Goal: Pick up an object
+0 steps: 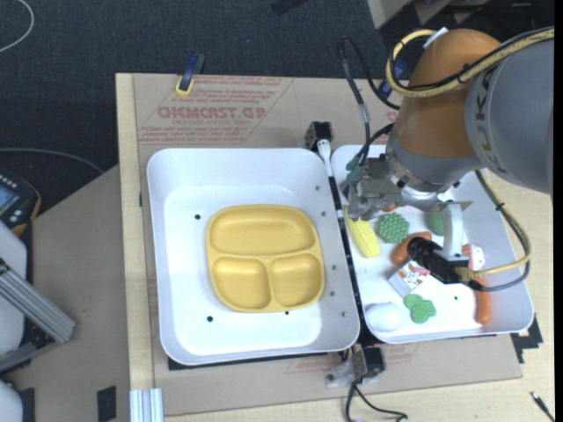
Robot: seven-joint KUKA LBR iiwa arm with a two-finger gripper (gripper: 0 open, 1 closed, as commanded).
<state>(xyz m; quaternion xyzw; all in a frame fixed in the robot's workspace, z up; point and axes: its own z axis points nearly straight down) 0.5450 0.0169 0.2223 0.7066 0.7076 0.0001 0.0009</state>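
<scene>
My gripper (368,206) hangs low over the left part of the right bin (515,310), under the orange band of the wrist. Just below it lies a yellow corn cob (363,237), close to the bin's left wall. A green bumpy ball (392,228) sits right of the corn, partly under the wrist. An orange-red sausage (402,250) lies beside the ball. I see nothing held in the gripper.
The left bin (167,236) holds a yellow divided tray (264,258). The right bin also holds a small printed box (409,278), a green broccoli piece (421,308), a white egg (383,314), an orange sausage (482,306) and a white piece (454,227).
</scene>
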